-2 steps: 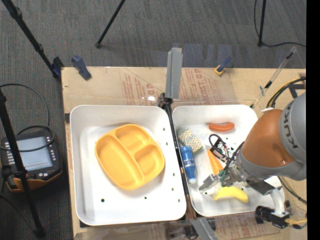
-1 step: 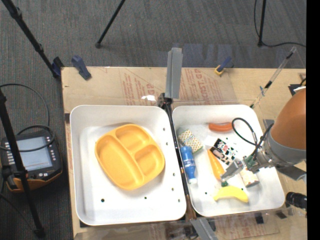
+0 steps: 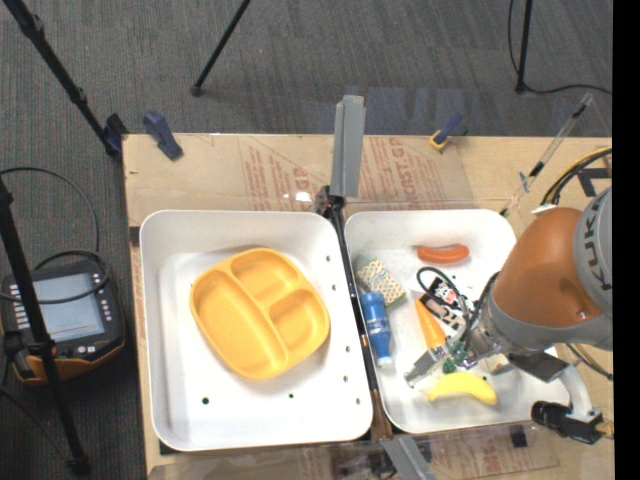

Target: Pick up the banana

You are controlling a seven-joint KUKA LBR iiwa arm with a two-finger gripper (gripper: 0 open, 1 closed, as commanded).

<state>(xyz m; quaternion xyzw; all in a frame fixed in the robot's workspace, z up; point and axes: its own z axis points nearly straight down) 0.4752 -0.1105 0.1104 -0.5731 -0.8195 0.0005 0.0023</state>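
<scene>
Banana (image 3: 463, 390) lies in the right bin (image 3: 400, 230) near its front edge, a little right of the middle, just beneath the end effector (image 3: 437, 361). Going left to right: the left bin (image 3: 165, 238) holds a yellow divided plate (image 3: 260, 311); along the right bin's left wall sit a patterned pouch (image 3: 381, 280) and a blue bottle (image 3: 376, 325); then a carrot (image 3: 430, 323), a black-and-white toy (image 3: 443, 299), and a sausage (image 3: 442, 253) toward the back. The end effector hangs just above the banana's left end, fingers apart, gripping nothing.
</scene>
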